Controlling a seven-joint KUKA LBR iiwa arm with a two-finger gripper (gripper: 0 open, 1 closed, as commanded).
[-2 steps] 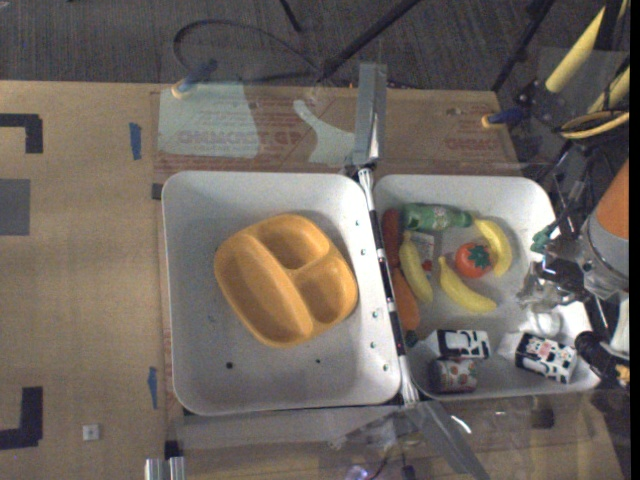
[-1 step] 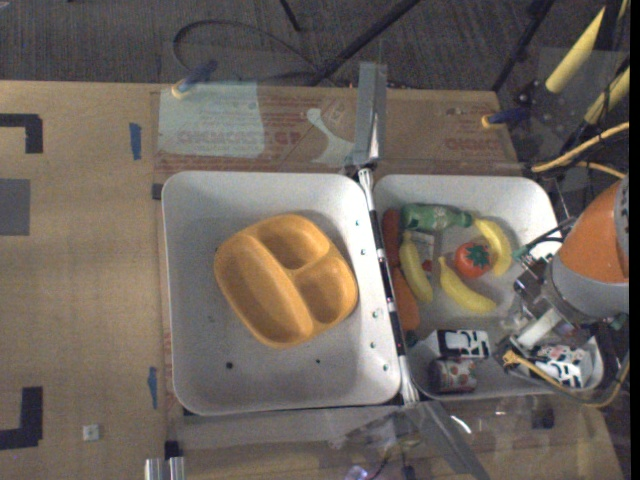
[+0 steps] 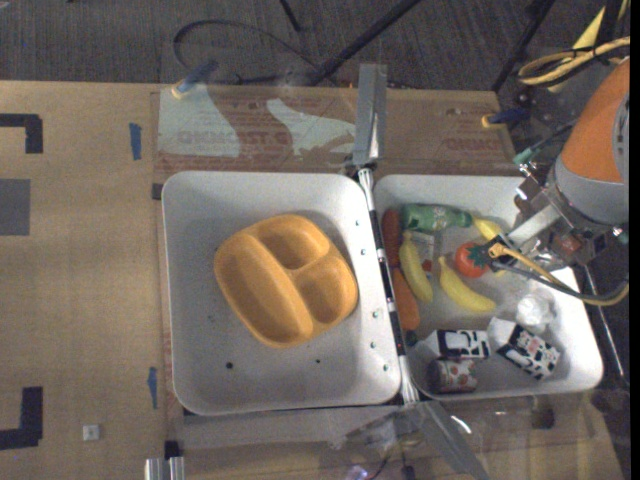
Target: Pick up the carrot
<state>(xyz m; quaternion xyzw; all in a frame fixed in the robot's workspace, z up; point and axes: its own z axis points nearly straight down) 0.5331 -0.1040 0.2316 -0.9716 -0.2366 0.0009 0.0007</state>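
Pincer [image 3: 497, 256] sits over the tomato [image 3: 470, 258], can't tell its state; carrot [image 3: 405, 303] lies well to its left, along the bin [image 3: 590, 363] wall, just past a banana [image 3: 415, 268]; approach aligned w/ carrot's length, avoid the wall & banana.

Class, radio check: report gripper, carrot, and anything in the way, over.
Gripper low in right bin, by the tomato. Carrot along left wall, untouched. Two bananas between gripper and carrot.

Orange carrot [image 3: 405, 301], yellow tray [image 3: 285, 279]
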